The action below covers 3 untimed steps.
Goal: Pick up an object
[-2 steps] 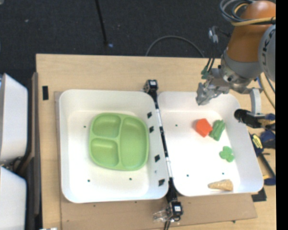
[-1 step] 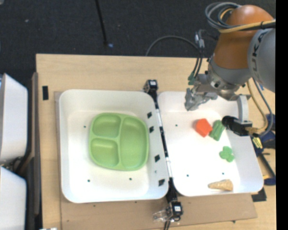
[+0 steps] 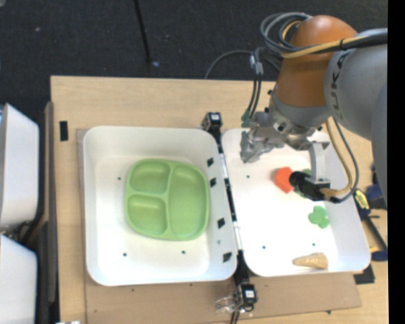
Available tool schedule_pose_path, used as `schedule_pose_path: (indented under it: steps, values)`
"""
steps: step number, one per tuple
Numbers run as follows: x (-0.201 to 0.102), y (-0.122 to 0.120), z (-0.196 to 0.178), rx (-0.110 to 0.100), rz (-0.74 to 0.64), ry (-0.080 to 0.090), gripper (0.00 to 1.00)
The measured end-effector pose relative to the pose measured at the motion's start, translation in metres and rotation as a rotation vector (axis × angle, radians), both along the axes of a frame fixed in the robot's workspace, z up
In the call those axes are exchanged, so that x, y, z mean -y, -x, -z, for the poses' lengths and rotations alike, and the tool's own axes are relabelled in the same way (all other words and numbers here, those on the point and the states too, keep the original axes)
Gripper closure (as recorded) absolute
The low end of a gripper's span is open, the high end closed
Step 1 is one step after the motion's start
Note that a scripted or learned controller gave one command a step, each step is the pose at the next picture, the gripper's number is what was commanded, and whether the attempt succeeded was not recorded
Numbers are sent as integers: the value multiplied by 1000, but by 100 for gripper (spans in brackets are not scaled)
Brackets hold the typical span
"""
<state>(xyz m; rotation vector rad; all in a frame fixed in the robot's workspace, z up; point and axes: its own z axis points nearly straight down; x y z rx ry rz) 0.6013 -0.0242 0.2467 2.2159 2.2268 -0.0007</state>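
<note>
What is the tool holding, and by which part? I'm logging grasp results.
Nothing shows in the grey metal tool. It hangs over bare floor at the right white bin's upper left corner, apart from the small orange object.

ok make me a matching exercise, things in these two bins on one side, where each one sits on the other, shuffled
Things:
1. green divided plate
2. orange object
3. small green piece
4. tan cone-shaped piece

Places:
A. right bin, near its front edge
B. left bin, about the middle
C. right bin, just below the gripper
D. right bin, between the orange object and the tan piece

Pairs: 1-B, 2-C, 3-D, 4-A
</note>
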Motion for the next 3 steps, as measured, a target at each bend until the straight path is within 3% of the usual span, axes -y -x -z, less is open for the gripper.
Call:
schedule_pose_path:
  steps: [2, 3]
  values:
    - [-93, 27, 17, -1, -2, -1, 100]
    - [-91, 26, 16, 1, 3, -1, 0]
